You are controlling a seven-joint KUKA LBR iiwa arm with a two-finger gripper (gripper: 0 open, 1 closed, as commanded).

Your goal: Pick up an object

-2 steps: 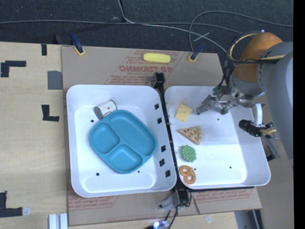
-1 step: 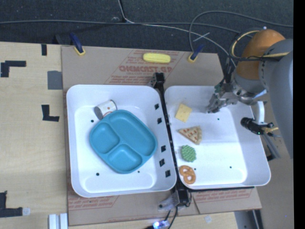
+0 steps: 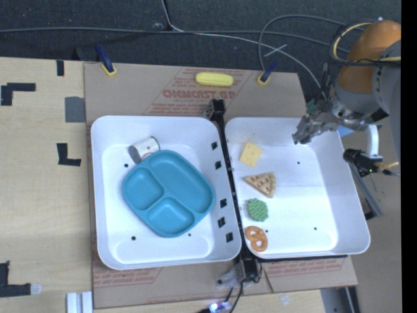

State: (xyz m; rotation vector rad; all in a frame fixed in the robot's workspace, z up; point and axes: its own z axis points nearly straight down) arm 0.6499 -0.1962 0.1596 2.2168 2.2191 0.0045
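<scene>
Hand up at right bin's far edge, can't tell its state. Pizza slice lying flat, tip pointing left.

tray in left bin, pretzel in right.

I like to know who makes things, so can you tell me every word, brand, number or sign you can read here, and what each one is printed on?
"CHICKCAST" or something close, in red capitals on the cardboard sheet under the bins: blurred, so the spelling is unsure.
More red print on the same sheet, below the bins: too blurred to read.
Small can lying in the left bin: a red and white label, too small to read.
</scene>
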